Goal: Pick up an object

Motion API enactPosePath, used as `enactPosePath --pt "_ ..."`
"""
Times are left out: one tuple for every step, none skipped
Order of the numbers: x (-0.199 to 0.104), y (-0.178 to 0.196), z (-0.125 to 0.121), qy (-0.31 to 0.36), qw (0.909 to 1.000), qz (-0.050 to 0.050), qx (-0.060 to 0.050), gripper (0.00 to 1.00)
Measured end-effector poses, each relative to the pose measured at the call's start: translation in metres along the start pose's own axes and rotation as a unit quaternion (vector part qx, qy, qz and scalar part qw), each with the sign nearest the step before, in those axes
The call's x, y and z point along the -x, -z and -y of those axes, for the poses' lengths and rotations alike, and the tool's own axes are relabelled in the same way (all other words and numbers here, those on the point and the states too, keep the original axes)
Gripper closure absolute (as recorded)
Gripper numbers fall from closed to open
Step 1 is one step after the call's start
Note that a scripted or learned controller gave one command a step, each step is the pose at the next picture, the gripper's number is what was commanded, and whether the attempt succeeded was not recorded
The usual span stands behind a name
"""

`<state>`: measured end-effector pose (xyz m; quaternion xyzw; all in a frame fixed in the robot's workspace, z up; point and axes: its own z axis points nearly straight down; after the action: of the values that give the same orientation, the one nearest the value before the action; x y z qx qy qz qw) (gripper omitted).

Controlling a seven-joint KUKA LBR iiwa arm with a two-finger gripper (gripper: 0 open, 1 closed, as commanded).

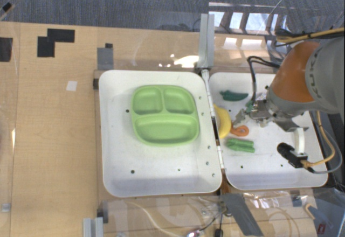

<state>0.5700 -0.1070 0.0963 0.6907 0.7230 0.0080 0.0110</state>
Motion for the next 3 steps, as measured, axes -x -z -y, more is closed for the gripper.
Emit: enactPosePath --pt "-0.015 0.003 0.071 0.010 0.9999 0.000 0.004 0.00" --pt "0.033 -0.001 -0.005 0.004 1.0000 0.000 0.001 0.00" --pt "0.001 0.001 -0.014 0.187 0.9823 0.004 0.002 0.00"
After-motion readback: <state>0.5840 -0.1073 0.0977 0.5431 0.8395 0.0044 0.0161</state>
